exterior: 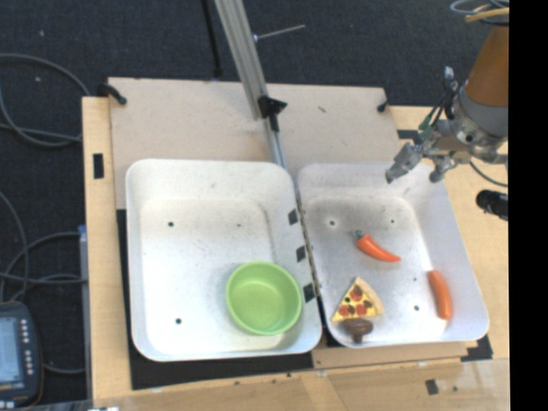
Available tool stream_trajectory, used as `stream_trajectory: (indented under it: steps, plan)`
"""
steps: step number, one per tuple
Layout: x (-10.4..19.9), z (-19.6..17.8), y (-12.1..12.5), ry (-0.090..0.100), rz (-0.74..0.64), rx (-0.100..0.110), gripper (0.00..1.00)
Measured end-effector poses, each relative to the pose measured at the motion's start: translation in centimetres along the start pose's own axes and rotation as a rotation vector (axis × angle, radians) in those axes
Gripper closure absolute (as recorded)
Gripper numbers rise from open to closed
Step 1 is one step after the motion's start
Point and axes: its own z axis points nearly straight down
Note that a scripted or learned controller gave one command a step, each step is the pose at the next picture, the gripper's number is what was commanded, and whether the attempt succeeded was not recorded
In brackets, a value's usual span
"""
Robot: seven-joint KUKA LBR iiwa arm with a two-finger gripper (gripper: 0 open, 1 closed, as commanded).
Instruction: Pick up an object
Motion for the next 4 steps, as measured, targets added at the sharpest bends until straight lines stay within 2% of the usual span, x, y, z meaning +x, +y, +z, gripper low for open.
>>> stream_trajectory:
  steps: [1,4]
  plan:
    - [0.0,0.0,0.0,-0.001,-0.001,0.0,0.0]
    - [-0.2,14.6,-0.4,-0.002,0.004,0.004,0.0]
